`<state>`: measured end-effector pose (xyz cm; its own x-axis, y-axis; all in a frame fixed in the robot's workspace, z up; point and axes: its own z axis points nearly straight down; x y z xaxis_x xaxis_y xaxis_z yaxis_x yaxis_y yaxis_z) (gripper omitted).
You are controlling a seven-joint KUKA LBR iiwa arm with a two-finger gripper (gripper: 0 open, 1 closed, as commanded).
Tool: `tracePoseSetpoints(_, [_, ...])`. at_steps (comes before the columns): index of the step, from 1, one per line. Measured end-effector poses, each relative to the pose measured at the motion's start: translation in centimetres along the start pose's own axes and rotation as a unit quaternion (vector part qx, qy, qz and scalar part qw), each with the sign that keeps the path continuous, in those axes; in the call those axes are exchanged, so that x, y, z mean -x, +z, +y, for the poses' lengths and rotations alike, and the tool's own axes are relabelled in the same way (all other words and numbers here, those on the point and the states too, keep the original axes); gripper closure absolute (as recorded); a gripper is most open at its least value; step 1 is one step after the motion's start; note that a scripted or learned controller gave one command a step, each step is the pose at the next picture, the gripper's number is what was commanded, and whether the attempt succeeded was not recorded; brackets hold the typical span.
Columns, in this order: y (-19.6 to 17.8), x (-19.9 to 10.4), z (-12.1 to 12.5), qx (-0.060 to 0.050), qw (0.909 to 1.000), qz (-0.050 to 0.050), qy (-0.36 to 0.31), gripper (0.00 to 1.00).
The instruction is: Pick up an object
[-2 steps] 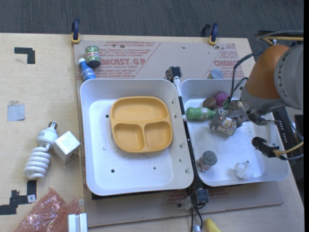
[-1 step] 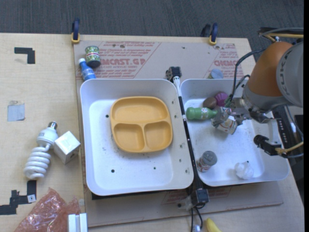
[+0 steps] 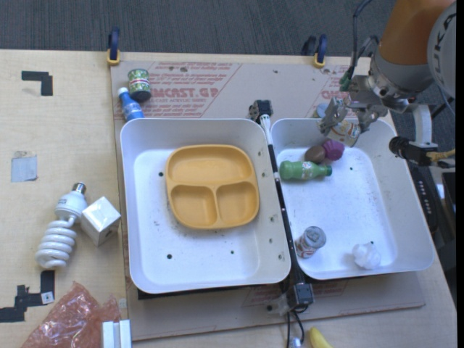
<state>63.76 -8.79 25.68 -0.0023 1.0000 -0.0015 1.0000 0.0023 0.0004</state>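
Gripper (image 3: 346,119): hung over the right bin's (image 3: 406,256) far edge; whether clenched or released could not be told. Right bin held a green bottle (image 3: 304,170), purple toy (image 3: 333,149), can (image 3: 312,241), white wad (image 3: 367,255). Left bin (image 3: 145,267): yellow tray (image 3: 212,185).

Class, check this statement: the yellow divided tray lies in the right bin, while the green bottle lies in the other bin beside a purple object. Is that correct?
Not quite. The camera view shows the yellow divided tray in the left bin, not the right. The green bottle does lie in the other bin, beside the purple object.
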Motion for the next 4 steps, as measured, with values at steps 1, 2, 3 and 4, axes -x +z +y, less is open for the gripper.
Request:
tracePoseSetpoints(1, [-8.0, -5.9, 2.2, 0.0, 1.0, 0.0, 0.0, 1.0])
tracePoseSetpoints(2, [-5.7, 1.5, 2.1, 0.0, 1.0, 0.0, 0.001, 1.0])
tracePoseSetpoints(3, [-1.7, -2.8, 2.0, 0.0, 1.0, 0.0, 0.0, 1.0])
tracePoseSetpoints(4, [-2.3, -6.8, 2.2, 0.0, 1.0, 0.0, 0.0, 1.0])
